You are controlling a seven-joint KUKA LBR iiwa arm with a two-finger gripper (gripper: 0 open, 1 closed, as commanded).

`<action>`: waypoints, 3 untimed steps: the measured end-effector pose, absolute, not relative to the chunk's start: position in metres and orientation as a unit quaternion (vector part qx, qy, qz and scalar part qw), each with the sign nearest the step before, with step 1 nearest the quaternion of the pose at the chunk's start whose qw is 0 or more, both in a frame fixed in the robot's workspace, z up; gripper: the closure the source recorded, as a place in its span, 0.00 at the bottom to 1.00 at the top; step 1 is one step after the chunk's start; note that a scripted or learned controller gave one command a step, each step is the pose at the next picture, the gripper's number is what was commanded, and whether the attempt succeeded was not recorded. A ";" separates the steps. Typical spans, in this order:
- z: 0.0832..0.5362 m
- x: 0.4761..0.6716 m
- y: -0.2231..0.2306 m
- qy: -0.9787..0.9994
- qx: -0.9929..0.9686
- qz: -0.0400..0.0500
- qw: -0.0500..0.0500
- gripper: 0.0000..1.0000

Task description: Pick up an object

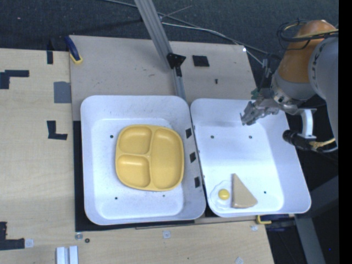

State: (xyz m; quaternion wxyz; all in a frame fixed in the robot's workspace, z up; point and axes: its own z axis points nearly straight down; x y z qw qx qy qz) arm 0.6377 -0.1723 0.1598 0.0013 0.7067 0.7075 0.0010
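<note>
Grey gripper [250, 116] hovers over the right bin's [286, 164] far edge, nothing visibly held, its opening too small to judge.

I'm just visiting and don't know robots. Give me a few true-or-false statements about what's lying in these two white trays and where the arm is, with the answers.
1. The yellow divided plate lies in the left bin. True.
2. The tan wedge sits in the left bin. False: it lies in the right bin, near its front edge.
3. A small yellow round piece lies right beside the wedge. True.
4. The gripper is over the plate. False: it is at the right bin's far end.
5. The plate has three compartments. True.
</note>
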 end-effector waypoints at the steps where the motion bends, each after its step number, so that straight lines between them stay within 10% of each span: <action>1: 0.203 0.639 -0.168 0.708 0.706 0.001 0.001 1.00; 3: 0.221 0.640 -0.120 0.709 0.706 -0.001 -0.001 1.00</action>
